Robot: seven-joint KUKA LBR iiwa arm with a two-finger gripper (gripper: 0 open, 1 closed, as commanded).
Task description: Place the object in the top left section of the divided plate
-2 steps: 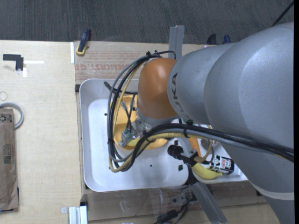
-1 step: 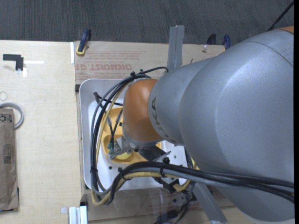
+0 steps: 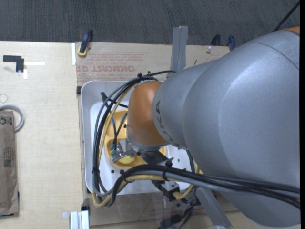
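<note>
The arm's grey body and its orange band (image 3: 143, 113) hang over the left white bin (image 3: 90, 128) and cover most of it. Parts of a yellow divided plate (image 3: 112, 130) show under the wrist, on the bin's floor. The gripper (image 3: 122, 152) points down at the plate's near left part; only its metal base and some wires are visible. A rounded yellow patch (image 3: 127, 161) lies just below it, and I cannot tell whether this is the plate or a separate object. The plate's sections are hidden by the arm.
Black cables (image 3: 102, 123) loop from the wrist along the bin's left side. A cardboard sheet (image 3: 114, 63) lies behind the bin, with a blue and yellow clamp (image 3: 85, 43) and a grey post (image 3: 179, 46). A brown paper bag (image 3: 7, 166) rests far left on the bench.
</note>
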